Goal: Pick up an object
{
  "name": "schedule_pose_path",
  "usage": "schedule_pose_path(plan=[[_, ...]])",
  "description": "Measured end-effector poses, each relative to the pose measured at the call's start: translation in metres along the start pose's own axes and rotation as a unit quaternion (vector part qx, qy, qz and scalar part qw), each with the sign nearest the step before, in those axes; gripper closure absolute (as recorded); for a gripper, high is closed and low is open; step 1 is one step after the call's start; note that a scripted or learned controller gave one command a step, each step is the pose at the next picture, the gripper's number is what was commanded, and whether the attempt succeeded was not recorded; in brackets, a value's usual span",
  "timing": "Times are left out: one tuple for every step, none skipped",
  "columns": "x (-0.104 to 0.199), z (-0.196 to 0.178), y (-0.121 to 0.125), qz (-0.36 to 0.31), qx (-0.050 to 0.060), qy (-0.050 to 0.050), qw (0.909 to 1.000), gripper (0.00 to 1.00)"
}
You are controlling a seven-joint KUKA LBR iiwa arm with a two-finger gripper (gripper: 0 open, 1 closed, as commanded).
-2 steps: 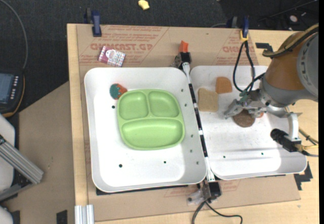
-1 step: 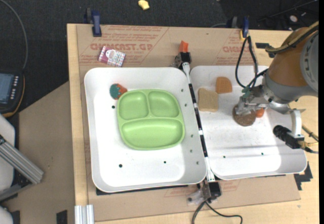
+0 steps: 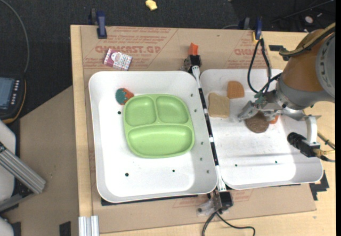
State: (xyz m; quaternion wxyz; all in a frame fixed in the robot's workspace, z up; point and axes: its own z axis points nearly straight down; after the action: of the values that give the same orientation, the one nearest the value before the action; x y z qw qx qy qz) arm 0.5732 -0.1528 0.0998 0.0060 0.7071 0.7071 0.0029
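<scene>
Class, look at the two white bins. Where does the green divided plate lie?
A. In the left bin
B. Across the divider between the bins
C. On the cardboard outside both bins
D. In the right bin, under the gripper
A: the green divided plate lies wholly inside the left bin, while the gripper is over the right bin.

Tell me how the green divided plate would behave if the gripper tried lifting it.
The green divided plate looks like stiff moulded plastic, so probably light and unbending. Its wide, low shape likely defeats a narrow two-finger grip except at the rim. Pushed, it would probably slide across the left bin.
</scene>
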Motion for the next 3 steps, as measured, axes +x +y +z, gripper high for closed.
schedule_pose_path(plan=[[0.0, -0.011, 0.001, 0.0, -0.001, 0.0, 1.0, 1.0], [0.0, -0.01, 0.001, 0.0, -0.001, 0.0, 1.0, 0.0], [-0.005, 0.013, 0.004, 0.0, 0.004, 0.001, 1.0, 0.0]])
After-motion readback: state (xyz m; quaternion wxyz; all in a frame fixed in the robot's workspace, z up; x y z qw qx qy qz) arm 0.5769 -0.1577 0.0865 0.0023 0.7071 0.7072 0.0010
